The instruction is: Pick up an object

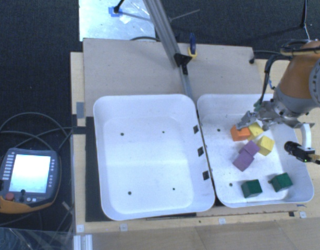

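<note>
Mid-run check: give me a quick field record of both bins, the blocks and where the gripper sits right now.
left bin: no blocks seen
right bin: all blocks
orange block: upper cluster, under the gripper
yellow blocks: one by the orange, one lower right
purple blocks: two touching
green blocks: two apart, near front wall
gripper: over orange block, grasp unclear

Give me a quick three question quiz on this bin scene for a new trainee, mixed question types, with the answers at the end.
1. True or false: all the blocks lie in the right bin.
2. How many green blocks are there?
3. Which block is the tool nearest? A purple, B orange, C green.

Key:
1. True.
2. Two: one green block and another green block, both by the near wall.
3. B, the orange block; the purple blocks lie farther off.
</note>
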`<state>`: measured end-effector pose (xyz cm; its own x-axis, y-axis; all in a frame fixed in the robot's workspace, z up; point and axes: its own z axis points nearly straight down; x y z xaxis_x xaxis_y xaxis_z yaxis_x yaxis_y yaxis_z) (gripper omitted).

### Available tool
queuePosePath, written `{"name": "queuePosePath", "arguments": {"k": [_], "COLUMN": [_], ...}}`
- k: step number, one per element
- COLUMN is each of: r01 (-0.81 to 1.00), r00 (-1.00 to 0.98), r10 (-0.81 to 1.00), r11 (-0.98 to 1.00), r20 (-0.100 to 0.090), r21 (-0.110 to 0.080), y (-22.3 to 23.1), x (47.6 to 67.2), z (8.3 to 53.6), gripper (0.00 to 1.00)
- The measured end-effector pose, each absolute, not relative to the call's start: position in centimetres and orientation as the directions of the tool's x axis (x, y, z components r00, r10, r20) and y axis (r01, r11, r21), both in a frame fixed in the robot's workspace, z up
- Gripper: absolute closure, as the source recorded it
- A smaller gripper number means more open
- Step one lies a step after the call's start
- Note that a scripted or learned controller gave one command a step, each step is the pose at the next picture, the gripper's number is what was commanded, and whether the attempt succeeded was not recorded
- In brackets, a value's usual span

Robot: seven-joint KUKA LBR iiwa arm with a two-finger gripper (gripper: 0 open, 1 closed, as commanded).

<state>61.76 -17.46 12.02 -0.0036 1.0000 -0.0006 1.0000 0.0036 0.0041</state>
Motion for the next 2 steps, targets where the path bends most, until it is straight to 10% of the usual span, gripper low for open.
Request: {"name": "queuePosePath", "arguments": {"k": [1,2], "r01": [1.0,1.0], "r00": [-0.006,-0.005], "r10": [1.0,1.0], "r11": [0.006,0.005], "r20": [-0.003,-0.002], "r21": [0.01,0.007], "y": [-17.6,-17.1], "x": [61.9,61.4], "z": [13.6,19.5], "gripper": [1.0,1.0]}}
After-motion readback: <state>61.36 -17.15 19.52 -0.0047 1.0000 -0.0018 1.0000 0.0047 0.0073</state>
